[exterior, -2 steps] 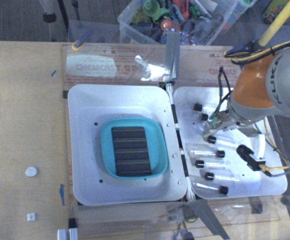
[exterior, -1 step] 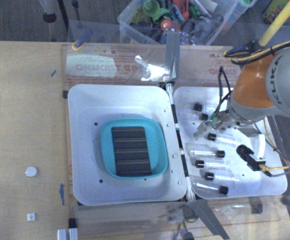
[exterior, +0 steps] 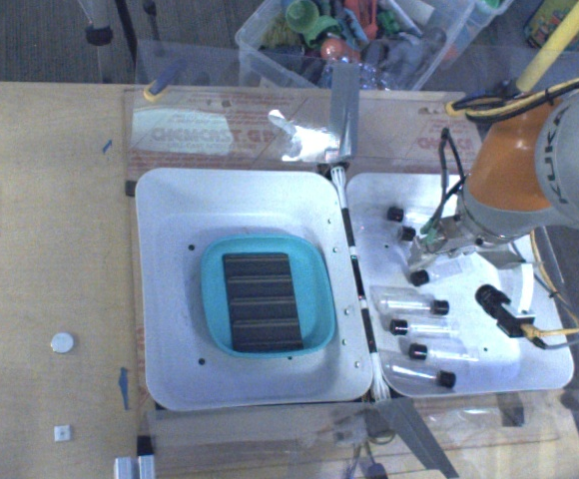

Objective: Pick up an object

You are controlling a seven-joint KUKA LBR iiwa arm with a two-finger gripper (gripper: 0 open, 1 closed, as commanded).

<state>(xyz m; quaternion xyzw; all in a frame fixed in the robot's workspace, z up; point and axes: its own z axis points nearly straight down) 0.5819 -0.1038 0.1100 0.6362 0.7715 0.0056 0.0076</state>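
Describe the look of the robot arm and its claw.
The arm is thick, rounded and grey, with a glossy orange band above the wrist. Thin black cables run down its side to the small pale metal claw.

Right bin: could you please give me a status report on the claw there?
Claw low over right bin, grip unclear. Clear black-capped vials lie loose around it. No obstruction seen.

Clear tub [exterior: 270,60] w/ toys, sm. disc [exterior: 62,343]
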